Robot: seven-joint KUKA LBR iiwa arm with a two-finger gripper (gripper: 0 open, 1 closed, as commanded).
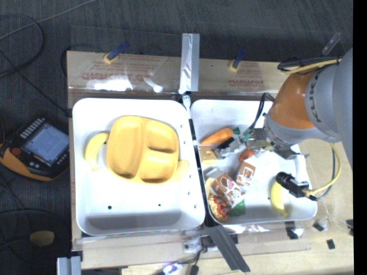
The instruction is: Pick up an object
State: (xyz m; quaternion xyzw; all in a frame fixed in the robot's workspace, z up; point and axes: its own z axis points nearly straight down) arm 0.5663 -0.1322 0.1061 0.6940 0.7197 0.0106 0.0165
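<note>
While over right bin (261, 105), gripper (248, 144) near carrot (217, 136)

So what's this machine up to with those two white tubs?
A grey robot arm with an orange band reaches from the right into the right-hand white bin, meaning to pick something up. Its gripper sits low among the clutter there, near an orange carrot-shaped toy and a small patterned packet. Nothing is visibly lifted yet. The left-hand white bin holds a large yellow compartment tray.
</note>
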